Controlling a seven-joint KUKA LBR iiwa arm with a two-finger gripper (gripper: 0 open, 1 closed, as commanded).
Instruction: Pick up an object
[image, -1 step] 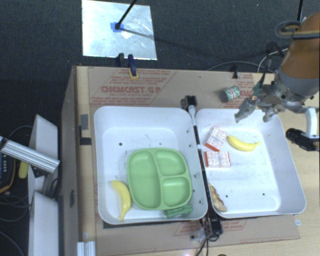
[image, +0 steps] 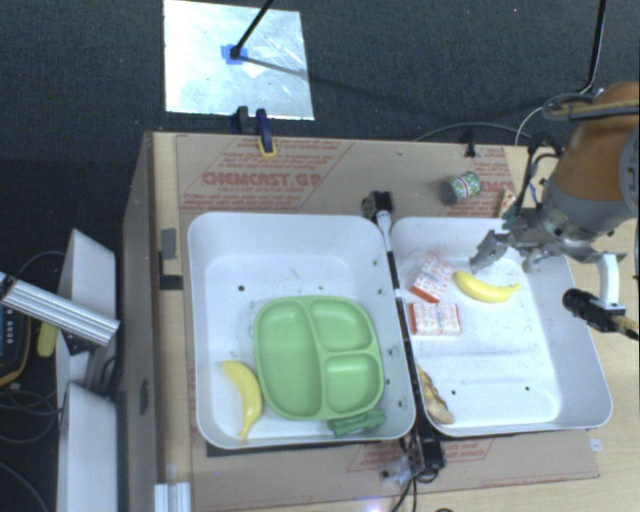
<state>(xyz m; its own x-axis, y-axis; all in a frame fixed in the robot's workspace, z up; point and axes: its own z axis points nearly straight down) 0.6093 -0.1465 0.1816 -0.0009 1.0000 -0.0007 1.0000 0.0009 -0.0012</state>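
Observation:
In the right bin (image: 560, 400), a yellow banana (image: 487, 288) lies near the back, beside two red-and-white boxes (image: 433, 278) (image: 436, 319). A brownish item (image: 434, 397) rests against that bin's front left wall. My gripper (image: 510, 256) hangs just above and behind the banana, open, with nothing between its fingers. The left bin (image: 215, 300) holds a green divided plate (image: 318, 357), a second banana (image: 244, 395) at the front left, and a green pod-like item (image: 357, 423) at the plate's front edge.
A small green-and-white can (image: 463, 186) lies on the cardboard behind the right bin. A black divider clamp (image: 379, 205) sits between the bins at the back. A black fitting (image: 590, 305) juts over the right bin's right rim.

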